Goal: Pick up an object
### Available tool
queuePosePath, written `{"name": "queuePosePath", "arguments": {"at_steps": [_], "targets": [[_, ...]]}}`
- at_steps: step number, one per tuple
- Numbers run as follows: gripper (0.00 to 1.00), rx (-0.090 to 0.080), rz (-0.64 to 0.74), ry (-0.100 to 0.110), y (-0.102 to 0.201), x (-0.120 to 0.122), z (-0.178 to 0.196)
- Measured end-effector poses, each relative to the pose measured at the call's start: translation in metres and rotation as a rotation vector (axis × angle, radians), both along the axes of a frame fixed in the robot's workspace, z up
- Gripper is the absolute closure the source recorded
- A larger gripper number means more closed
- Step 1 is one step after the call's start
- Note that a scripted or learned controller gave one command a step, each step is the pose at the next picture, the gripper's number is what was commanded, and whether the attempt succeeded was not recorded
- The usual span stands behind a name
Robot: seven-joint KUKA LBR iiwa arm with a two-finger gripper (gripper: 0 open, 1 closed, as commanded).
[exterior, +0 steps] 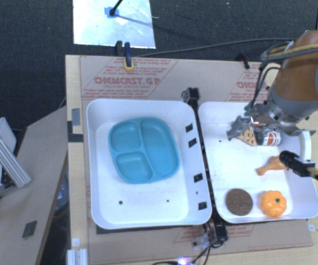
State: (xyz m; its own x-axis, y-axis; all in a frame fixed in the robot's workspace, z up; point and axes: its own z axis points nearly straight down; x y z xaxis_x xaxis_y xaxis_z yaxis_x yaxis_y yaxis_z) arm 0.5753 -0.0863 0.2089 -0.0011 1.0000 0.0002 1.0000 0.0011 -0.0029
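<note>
Nearest the camera, in the front of the right white bin point(312, 206), a small orange pumpkin point(273, 202) sits just beside a round brown cookie point(239, 201), the cookie on the side toward the left white bin point(95, 164). A little farther back from the pumpkin lies a tan drumstick-shaped piece point(271, 167), its thin end pointing toward the cookie. A black fitting point(295, 164) with a cable touches its thick end, next to a white curved part point(305, 144) of the arm.

Farther still from the pumpkin, the claw point(242, 127) hangs low over the right bin's back half, beneath the grey arm point(300, 76) with its orange band. Just beside the claw, on the arm's side, are a small tan waffle-patterned piece point(248, 136) and a red-and-white can point(269, 138) lying on its side. How far the claw is open cannot be told, and nothing can be seen gripped in it.

In the left bin, well apart from the pumpkin, a light blue three-compartment plate point(144, 149) lies flat near the middle.

Both bins rest on a brown board printed with red lettering point(127, 80) on the surface point(46, 164). At the board's far edge stands a clamp point(127, 55), and beyond it a pale square sheet point(113, 14) lies on dark cloth.
</note>
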Motion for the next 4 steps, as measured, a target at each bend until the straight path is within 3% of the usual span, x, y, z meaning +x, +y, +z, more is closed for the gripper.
{"name": "queuePosePath", "arguments": {"at_steps": [1, 2, 3, 4], "targets": [[0.0, 0.0, 0.0, -0.001, 0.004, -0.008, -0.057], [0.0, 0.0, 0.0, -0.002, 0.004, 0.0, -0.102], [1.0, 0.0, -0.001, -0.005, 0.003, 0.001, -0.09], [1.0, -0.001, -0.002, -0.007, -0.001, -0.006, -0.042]]}}
